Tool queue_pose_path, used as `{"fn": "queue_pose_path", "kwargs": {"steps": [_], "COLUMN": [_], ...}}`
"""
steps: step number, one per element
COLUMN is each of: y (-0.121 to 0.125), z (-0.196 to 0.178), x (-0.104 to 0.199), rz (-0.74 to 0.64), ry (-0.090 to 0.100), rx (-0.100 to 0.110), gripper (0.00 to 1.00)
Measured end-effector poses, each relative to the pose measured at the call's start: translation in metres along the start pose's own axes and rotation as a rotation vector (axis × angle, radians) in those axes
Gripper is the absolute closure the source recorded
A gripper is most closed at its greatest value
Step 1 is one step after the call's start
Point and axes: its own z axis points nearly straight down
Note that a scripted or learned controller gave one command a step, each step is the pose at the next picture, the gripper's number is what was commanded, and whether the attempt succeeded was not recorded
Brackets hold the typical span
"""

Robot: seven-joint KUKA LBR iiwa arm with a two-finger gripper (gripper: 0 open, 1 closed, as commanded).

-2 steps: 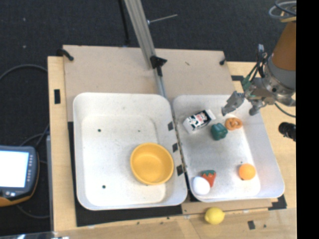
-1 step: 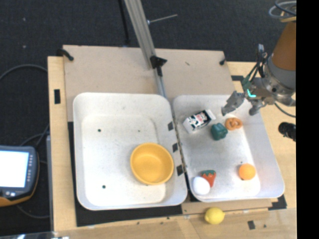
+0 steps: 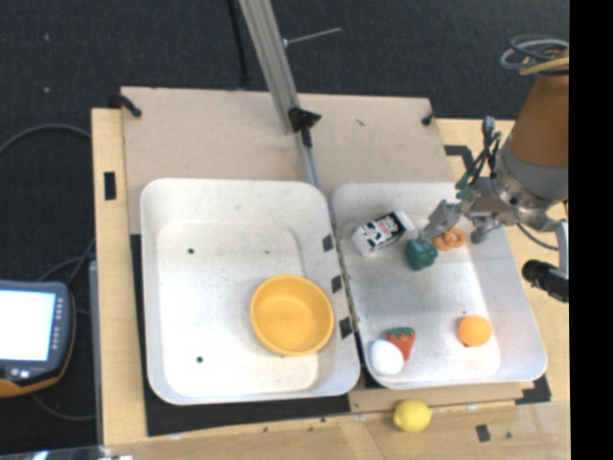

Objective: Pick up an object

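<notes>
from my seat the yellow bowl (image 3: 292, 314) sits far out to the claw's left, alone in the left bin (image 3: 172, 218), well apart from anything i'd reach for now. coming rightward into the right bin (image 3: 517, 353), the small white box with dark markings (image 3: 381, 231) lies to the left of the claw, close by, and the dark green lump (image 3: 420, 254) sits just below and left of it, nearly touching the fingers' reach. the claw (image 3: 458, 220) hangs low over the bin's upper part with its grey fingers (image 3: 442, 220) spread a little way, and i see nothing gripped between them. the small orange piece (image 3: 448, 241) lies right under it, touching or all but touching the fingertips, so i judge that to be the pick. my worry is crowding: the green lump is so close that a closing finger could shove it or pinch both, and the orange piece is small and low, so the fingers may slide over it and shut on air. nearer the front edge, below the claw, lie the white egg-like object (image 3: 387, 357) with a red and green piece (image 3: 405, 340) against it, then the orange ball (image 3: 474, 331). a lemon (image 3: 412, 415) rests outside on the bench (image 3: 192, 123).
</notes>
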Motion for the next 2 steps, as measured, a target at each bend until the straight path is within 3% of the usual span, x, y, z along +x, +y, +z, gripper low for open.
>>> {"fn": "queue_pose_path", "kwargs": {"steps": [2], "y": [-0.006], "z": [0.104], "x": [-0.003], "rz": [0.001], "ry": [0.000], "rx": [0.000], "gripper": [0.00]}}
